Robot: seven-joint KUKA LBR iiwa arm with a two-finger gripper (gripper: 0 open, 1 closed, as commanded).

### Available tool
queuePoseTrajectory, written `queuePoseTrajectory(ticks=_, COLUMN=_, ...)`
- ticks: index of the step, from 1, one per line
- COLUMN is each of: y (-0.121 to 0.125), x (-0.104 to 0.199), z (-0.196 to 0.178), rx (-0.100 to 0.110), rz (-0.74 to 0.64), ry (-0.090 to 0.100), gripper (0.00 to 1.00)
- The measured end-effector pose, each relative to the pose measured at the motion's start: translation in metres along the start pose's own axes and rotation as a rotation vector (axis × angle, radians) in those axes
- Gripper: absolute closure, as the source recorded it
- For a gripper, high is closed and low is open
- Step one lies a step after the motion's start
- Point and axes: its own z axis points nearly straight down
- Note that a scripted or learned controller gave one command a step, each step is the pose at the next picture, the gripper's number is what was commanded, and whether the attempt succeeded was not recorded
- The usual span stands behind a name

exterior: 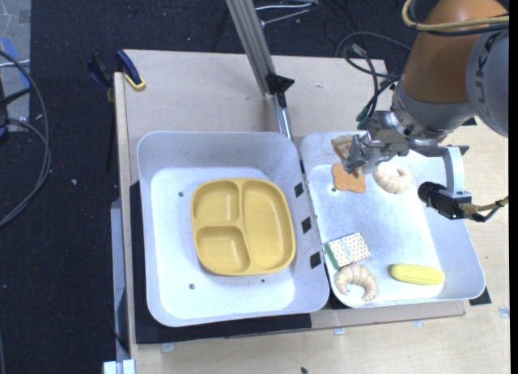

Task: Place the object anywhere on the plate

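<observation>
In the camera view, the gripper (362,156) sits low over the upper part of the right bin (453,251), directly above an orange flat piece (348,180); whether it is open or closed cannot be told. A pale bun-like item (393,179) lies just beside it, while a patterned block (348,247), a shrimp (358,280) and a corn cob (417,274) lie along the bin's lower edge. The yellow divided plate (243,227) rests in the left bin (162,202), mid-frame.

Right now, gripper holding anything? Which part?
Cannot tell. The gripper sits right over the orange piece in the right bin, hiding any contact.

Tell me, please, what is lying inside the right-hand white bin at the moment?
In the right bin: a yellow corn cob, a croissant, a patterned packet, an orange piece and a pale pastry. The gripper hides whatever lies directly beneath it.
</observation>
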Motion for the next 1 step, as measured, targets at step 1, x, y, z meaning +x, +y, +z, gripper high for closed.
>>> queuePoseTrajectory(ticks=1, y=-0.0135, x=0.049, z=0.0172, rx=0.003, rz=0.0, ry=0.0, gripper=1.0)
